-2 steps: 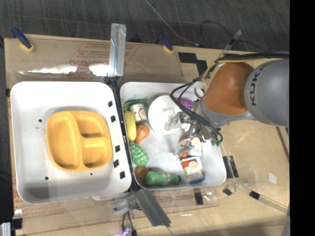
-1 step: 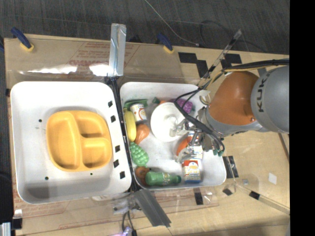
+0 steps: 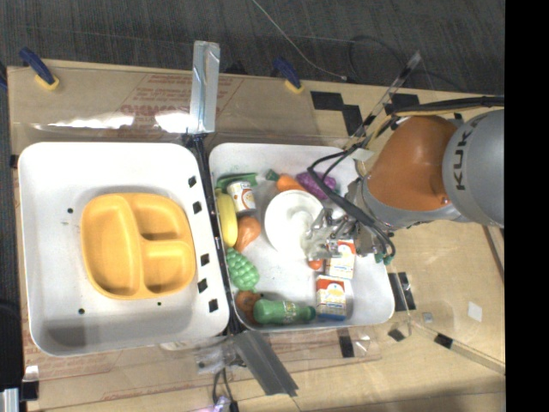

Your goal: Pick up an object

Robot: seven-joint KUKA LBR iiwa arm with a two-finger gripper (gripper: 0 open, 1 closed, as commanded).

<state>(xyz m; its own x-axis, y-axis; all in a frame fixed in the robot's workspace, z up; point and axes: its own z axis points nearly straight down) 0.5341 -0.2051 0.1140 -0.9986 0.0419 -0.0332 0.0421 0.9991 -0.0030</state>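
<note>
Hovering: gripper low in right bin, above small carton
Jaws: state cannot be told
Carton: beside white bowl; likely light, stiff, crushable
Hold: across narrow flat sides

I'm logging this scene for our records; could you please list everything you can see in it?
Bins: two, white, side by side on the bench.
Tray: one, yellow, left bin.
Plate: one, white, right bin.
Banana: one, yellow, right bin's left side.
Grapes: one bunch, green, below the banana.
Bottle: one, green, right bin's near edge.
Cartons: two, white and red, right bin.
Arm: one, grey and orange, from the right.
Gripper: one, over the right bin.
</note>
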